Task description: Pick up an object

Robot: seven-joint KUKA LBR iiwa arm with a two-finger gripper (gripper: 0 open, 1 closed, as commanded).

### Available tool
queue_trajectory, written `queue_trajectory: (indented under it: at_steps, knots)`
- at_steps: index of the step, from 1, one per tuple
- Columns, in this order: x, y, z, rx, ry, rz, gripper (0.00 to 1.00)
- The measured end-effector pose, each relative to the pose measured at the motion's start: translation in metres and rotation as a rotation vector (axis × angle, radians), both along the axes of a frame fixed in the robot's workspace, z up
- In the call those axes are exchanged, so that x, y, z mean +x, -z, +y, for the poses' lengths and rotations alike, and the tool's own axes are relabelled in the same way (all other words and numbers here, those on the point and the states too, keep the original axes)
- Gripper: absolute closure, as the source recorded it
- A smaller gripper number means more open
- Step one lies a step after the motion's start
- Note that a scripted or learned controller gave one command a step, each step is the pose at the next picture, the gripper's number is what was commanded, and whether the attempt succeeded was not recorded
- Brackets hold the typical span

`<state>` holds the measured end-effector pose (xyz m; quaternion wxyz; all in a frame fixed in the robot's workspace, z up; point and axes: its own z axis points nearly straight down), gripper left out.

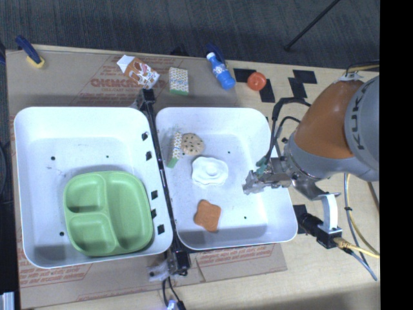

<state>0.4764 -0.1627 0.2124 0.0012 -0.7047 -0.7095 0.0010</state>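
Observation:
The right bin (258, 118) holds a white round object (210, 171) in its middle, an orange-brown toast-shaped piece (207, 216) near the front, a tan cookie-like item (191, 144) and a small yellow-green packet (175, 146) at the back left. My gripper (253, 185) hangs over the right side of this bin, to the right of the white object and apart from it. Nothing shows between its tips.
The left bin (39, 124) carries a green divided tray (106, 212). Behind the bins on the bench lie a blue bottle (221, 72), an orange ball (257, 80), a small box (179, 80), a snack wrapper (137, 72) and a blue-yellow clamp (30, 51).

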Motion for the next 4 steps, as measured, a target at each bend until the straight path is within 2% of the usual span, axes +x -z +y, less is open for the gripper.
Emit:
queue_trajectory:
  at_steps: [1, 2, 4]
  knots:
    - [0.000, 0.000, -0.005, -0.001, 0.001, -0.002, 1.00]
    - [0.001, -0.008, 0.003, -0.002, 0.000, -0.005, 1.00]
    - [0.001, -0.031, 0.041, -0.001, 0.001, -0.007, 1.00]
